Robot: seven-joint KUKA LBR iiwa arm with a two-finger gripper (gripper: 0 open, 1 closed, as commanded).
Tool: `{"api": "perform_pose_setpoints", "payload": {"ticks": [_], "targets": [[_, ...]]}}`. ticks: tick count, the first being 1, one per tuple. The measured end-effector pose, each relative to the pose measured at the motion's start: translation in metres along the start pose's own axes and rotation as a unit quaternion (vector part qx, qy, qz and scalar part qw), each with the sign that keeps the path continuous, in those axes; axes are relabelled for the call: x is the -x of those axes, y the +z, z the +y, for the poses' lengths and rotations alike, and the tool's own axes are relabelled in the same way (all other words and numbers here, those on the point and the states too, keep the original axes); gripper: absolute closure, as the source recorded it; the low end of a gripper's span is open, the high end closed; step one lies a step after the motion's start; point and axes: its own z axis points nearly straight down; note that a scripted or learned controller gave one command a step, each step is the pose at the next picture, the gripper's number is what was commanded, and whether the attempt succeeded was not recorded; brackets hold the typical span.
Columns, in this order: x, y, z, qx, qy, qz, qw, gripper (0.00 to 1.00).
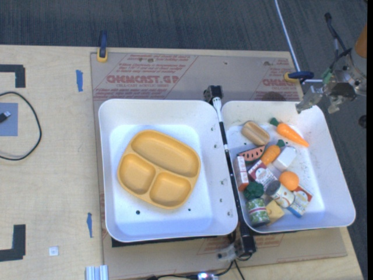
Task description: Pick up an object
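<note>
Two bins on bench (pixel 52 174): left bin (pixel 111 133) w/ yellow divided plate (pixel 158 168), right bin (pixel 332 179) w/ toy-food pile (pixel 271 177), carrot (pixel 291 134) nearest far corner. Pincer (pixel 326 95) hovers above that corner; can't tell if spread or pressed together. Looks like approach step; next it likely needs to descend onto one item.

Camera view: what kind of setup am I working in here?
Likely a lab bench for robot picking trials: two shallow white bins clamped side by side on a plywood board, one holding a yellow three-compartment tray, the other a jumble of toy food.
</note>
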Motion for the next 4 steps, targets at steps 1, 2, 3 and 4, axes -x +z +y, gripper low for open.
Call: {"api": "perform_pose_setpoints", "payload": {"ticks": [1, 2, 3, 4], "targets": [[-0.025, 0.132, -0.001, 0.002, 0.000, -0.001, 1.0000, 0.00], [-0.025, 0.122, 0.000, 0.003, -0.001, -0.002, 1.0000, 1.00], [-0.074, 0.041, -0.066, 0.000, 0.000, 0.000, 1.0000, 1.00], [-0.083, 0.027, -0.146, 0.000, 0.001, 0.000, 1.0000, 1.00]]}}
